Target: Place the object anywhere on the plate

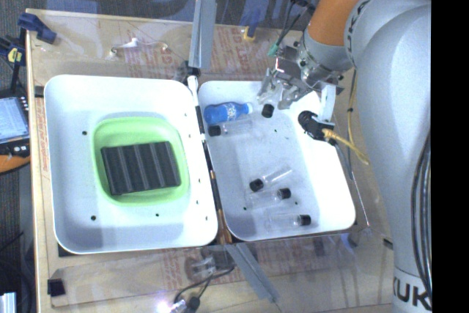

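A green plate (pixel 105 134) lies in the left bin (pixel 62 106), with a dark ribbed insert (pixel 139 165) on its middle. In the right bin (pixel 322 172) a small bottle with a blue label (pixel 226 112) lies on its side near the far left corner. A clear vial with a black cap (pixel 215 130) lies just in front of it. My gripper (pixel 278 94) hangs over the far edge of the right bin, to the right of the bottle. A black-capped vial (pixel 267 111) shows right below the gripper; I cannot tell whether it is held.
Three more clear vials with black caps (pixel 256 185) (pixel 284 193) (pixel 304 219) lie in the near half of the right bin. A metal bar (pixel 201 29) stands behind the gap between the bins. A black and yellow cable (pixel 322 130) hangs off the wrist.
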You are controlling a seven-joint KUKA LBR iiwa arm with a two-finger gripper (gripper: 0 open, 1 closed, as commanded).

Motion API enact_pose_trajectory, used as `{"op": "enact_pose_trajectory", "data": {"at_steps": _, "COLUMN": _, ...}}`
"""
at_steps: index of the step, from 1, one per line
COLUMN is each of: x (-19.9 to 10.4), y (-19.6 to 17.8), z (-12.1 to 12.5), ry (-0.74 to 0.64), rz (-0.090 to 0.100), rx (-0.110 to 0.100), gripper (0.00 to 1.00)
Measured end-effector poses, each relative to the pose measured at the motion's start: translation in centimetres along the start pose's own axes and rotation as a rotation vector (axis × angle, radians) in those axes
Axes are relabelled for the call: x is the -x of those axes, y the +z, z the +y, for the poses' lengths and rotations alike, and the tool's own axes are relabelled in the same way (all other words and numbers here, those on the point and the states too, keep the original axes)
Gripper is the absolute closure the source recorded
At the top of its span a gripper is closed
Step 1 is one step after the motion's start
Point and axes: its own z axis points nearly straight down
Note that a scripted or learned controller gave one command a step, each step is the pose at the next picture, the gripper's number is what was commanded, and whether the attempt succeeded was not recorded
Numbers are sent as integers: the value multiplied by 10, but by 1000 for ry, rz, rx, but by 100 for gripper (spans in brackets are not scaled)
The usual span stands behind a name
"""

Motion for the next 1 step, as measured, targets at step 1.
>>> {"op": "enact_pose_trajectory", "data": {"at_steps": 1, "x": 0, "y": 0, "z": 0, "ry": 0, "rz": 0, "rx": 0, "gripper": 0}}
